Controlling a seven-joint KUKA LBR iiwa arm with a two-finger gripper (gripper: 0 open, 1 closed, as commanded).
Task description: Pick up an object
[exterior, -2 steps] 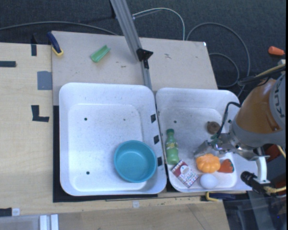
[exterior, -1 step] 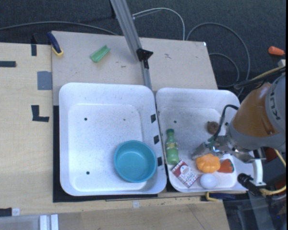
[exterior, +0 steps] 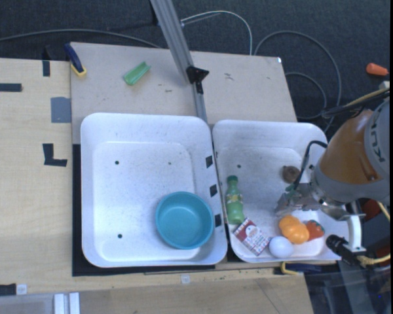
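Over the right bin [exterior: 249, 133], toward its right wall, my pincer [exterior: 289, 200] hangs low; I cannot tell its state. Just beside it, nearer the front right corner, lie an orange object [exterior: 293, 229] and a white egg [exterior: 280, 246]. A green bottle [exterior: 234, 200] lies along the left wall.

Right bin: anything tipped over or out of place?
Green bottle lies on its side along the right bin's left wall. A green object sits outside both bins on the bench. Nothing looks spilled.
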